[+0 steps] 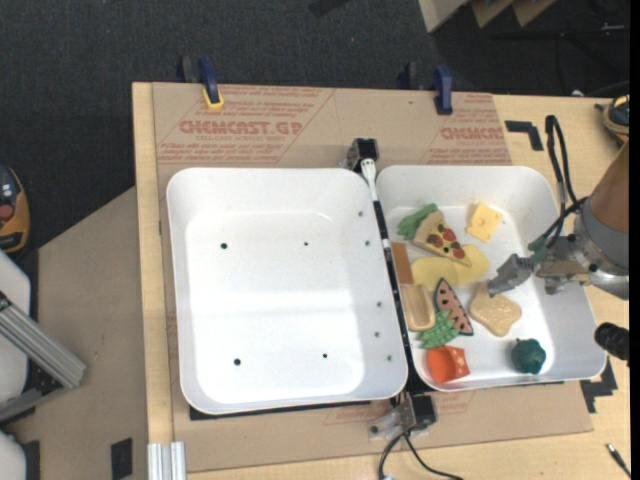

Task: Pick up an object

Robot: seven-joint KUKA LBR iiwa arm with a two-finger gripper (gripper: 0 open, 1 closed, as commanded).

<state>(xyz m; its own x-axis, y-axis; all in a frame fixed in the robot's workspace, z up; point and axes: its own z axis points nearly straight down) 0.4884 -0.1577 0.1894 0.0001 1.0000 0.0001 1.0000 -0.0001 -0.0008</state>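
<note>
On my feed the only writing I can read is "CHEMCAST G P" printed in red on the brown board (300, 123) under the bins, once at about 11 o'clock of the view and again, partly cut off by the right bin, at about 1 o'clock. Two blue clamps (209, 76) pin the board's far edge, one at 11 and one at 1 o'clock.

I count two white bins. The left bin (190, 218) shows four small dark dots on its floor. The right bin (530, 190) holds the toy food, nine pieces by my count: one pizza slice (441, 239) near the bin's 11 o'clock, one green leafy piece (416, 218) touching its far edge, one yellow cheese cube (485, 221) at 12 o'clock, one pale yellow flat piece (462, 268) at the centre, one tan bread-like stick (413, 298) along the 9 o'clock wall, one watermelon slice (452, 308) just beside it, one beige toast-shaped piece (496, 314) at about 5 o'clock of centre, one red piece (448, 364) at 7 o'clock and one dark green ball (528, 354) at 5 o'clock. A small green scrap sits between watermelon and red piece.

The gripper (506, 276) reaches in from 3 o'clock, its tip just above the beige toast piece and beside the pale yellow one. I cannot tell whether it is released or clenched, and I see nothing held in it
</note>
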